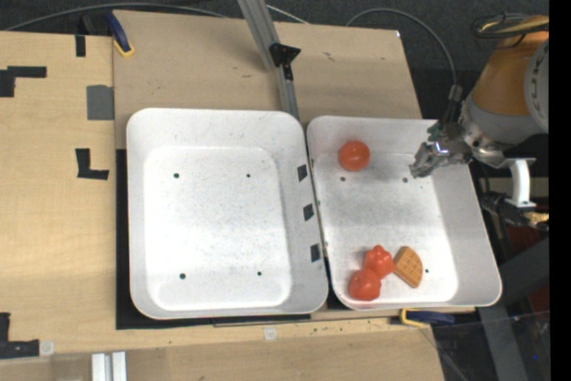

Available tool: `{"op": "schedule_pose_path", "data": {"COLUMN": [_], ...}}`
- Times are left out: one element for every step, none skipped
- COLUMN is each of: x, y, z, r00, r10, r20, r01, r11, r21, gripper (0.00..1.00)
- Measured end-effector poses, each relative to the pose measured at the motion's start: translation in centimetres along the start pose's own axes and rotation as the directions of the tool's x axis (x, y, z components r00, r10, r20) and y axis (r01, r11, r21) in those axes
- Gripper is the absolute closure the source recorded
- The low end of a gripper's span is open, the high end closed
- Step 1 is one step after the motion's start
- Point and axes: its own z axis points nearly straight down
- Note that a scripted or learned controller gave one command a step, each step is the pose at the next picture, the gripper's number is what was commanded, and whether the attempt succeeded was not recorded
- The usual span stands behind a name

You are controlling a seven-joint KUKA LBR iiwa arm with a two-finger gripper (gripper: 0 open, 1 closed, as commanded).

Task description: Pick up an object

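Observation:
The right bin [446, 219] holds a round red-orange ball [354, 155] near its far left side. Two red lumpy pieces [370, 271] lie at the bin's near edge, with a tan waffle-like piece [409, 266] touching them on the right. My gripper [426, 162] hangs over the far right part of this bin, well to the right of the ball. Nothing shows between its fingers.
The left bin [161, 138] lies beside the right one, with clips along the shared edge. A grey metal pole [254, 0] slants in from the top to the bins' far junction. Cables [401, 22] run behind the bench.

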Motion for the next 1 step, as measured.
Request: {"op": "schedule_pose_path", "data": {"x": [0.73], "y": [0.01], "z": [-4.53], "r00": [1.000], "r10": [-0.002], "r20": [0.000], "r01": [0.002], "r11": [1.000], "r21": [-0.001], "gripper": [1.00]}}
